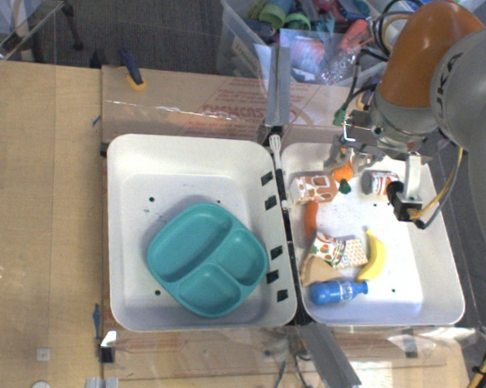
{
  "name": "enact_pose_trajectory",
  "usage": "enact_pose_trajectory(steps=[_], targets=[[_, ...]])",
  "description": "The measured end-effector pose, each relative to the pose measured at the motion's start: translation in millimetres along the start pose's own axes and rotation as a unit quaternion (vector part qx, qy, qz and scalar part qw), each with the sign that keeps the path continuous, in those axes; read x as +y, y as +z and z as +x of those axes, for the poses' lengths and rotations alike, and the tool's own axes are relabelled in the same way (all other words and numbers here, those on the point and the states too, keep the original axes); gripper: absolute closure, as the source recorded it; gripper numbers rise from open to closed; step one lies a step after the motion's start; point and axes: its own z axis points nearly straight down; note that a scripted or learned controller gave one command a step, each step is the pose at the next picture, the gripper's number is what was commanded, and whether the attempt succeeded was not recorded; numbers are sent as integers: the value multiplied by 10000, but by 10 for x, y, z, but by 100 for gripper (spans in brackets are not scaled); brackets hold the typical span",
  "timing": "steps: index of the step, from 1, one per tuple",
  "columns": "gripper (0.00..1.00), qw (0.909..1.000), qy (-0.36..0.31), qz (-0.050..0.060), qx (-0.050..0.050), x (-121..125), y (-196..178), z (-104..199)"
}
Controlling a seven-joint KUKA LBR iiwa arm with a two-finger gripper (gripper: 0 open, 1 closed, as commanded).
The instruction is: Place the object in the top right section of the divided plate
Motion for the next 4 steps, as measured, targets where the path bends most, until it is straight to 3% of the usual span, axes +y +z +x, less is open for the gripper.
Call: enact_pose_trajectory(steps=[1,2,3,4], targets=[[100,9999,-140,-12,6,-19,-605,365],[100,10000,-51,11,7,-81,-447,834],[100,9744,2246,-7,7,-326,-1615,998],[100,9604,2785,22,0,-805,-1039,1747]])
